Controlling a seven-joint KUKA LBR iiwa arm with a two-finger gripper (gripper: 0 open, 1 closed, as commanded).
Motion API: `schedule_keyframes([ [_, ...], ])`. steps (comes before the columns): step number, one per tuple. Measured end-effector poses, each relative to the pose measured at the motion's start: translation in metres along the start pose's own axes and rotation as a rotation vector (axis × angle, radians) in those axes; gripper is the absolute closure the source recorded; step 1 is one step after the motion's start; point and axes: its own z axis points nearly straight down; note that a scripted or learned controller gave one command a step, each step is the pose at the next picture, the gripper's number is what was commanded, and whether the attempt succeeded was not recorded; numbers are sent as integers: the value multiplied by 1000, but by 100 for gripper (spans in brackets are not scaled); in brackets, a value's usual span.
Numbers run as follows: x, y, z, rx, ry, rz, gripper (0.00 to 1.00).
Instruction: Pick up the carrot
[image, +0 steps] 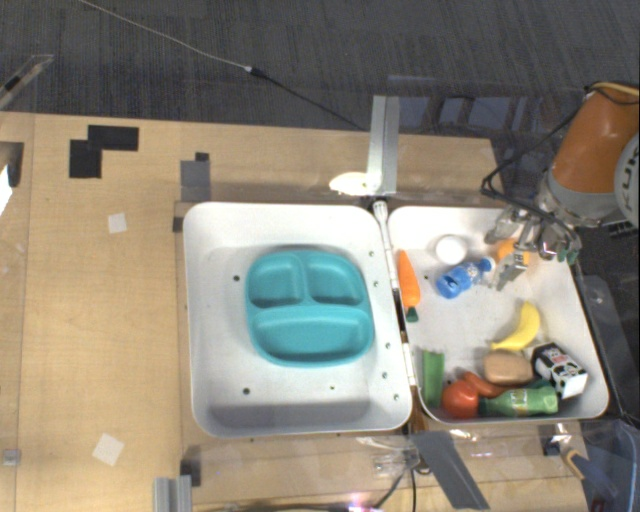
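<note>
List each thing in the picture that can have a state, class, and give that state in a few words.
carrot: lying along the right bin's left wall, not held
gripper: over the right bin's far end
teal tray: flat in the left bin
banana: lying in the right bin
blue bottle: on its side

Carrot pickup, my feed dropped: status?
Gripper above right bin's far corner, no item seen in it. Carrot by the divider, untouched. Blue bottle between them.

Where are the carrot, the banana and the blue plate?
carrot (407, 279): camera view, middle of its orange body.
banana (521, 328): camera view, middle of its curve.
blue plate (308, 305): camera view, ridge between its compartments.
</note>
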Motion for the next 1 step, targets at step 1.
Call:
schedule_keyframes([
  [1,-5,2,-16,1,-24,-5,100],
])
